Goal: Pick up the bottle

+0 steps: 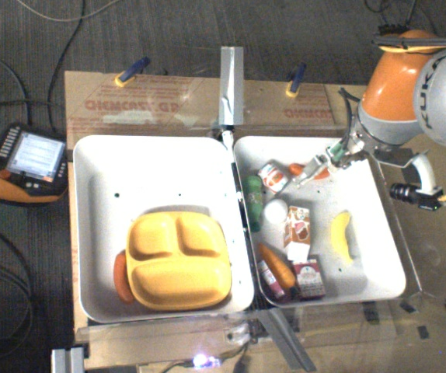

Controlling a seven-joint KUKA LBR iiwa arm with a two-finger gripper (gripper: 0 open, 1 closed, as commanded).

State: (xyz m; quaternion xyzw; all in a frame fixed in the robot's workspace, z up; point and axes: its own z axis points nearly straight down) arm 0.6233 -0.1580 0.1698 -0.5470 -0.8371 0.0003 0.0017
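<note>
Lying bottle [253,201] (green) runs lengthwise beside divider [239,186].

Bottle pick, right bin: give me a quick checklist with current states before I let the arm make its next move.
1. Bottle located: ok. The green bottle lies against the right bin's left wall.
2. Gripper over bottle: not ok. The gripper sits near the bin's top edge, up and right of the bottle.
3. Gripper free of load: cannot tell. A small red item lies right at its tip.
4. Room around bottle: not ok. A white ball and a can crowd its right side, and the wall hems its left.
5. Bottle lying still and unburied: ok. Nothing rests on top of it.
</note>
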